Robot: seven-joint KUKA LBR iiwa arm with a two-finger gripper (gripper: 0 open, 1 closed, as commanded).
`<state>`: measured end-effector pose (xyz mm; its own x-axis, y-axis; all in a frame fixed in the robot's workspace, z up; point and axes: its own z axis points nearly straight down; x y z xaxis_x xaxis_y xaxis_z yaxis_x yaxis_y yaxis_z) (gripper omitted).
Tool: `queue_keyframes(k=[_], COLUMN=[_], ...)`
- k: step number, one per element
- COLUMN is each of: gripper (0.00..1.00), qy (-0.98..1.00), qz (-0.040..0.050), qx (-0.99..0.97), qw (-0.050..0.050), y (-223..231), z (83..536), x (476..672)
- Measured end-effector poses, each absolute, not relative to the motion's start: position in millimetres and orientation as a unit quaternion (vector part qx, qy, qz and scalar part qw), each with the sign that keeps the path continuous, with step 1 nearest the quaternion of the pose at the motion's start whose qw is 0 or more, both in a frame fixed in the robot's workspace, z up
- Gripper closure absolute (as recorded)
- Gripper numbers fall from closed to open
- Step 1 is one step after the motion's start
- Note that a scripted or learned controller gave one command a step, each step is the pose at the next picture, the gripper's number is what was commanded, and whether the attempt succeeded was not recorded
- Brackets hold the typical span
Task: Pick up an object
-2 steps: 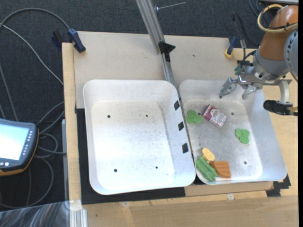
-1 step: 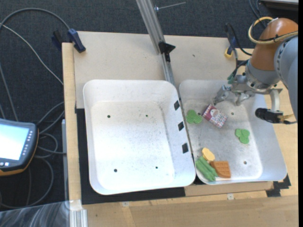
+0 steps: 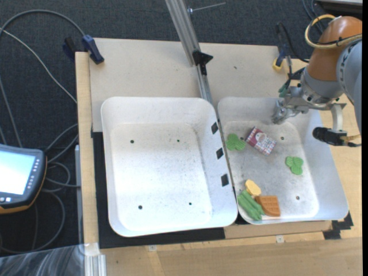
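The tool (image 3: 280,115) blurs over the right bin's (image 3: 322,206) far rim.

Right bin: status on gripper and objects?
Gripper at right bin far rim, nothing seen between fingers. Nearest: red-and-white box, untouched. No obstruction.

Small carton (image 3: 261,141): red and white, flat, tilted, upper middle of right bin.
Green pieces: one (image 3: 234,142) by left wall, one (image 3: 295,164) right, one (image 3: 250,204) near front.
Yellow piece (image 3: 252,187): beside orange block (image 3: 269,205).
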<state>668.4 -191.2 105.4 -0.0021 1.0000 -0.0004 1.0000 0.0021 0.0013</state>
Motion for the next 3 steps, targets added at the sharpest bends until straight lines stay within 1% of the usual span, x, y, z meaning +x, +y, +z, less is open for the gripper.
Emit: queue_keyframes(k=[1, 2, 3], gripper=[1.0, 1.0, 1.0], qy=[0.707, 0.708, 0.708], qz=[0.0018, 0.0026, 0.0019], qx=[0.707, 0.707, 0.707], qw=[0.004, 0.005, 0.003], y=[-199, -196, -196], z=[155, 219, 264], x=[673.2, 670.5, 669.6])
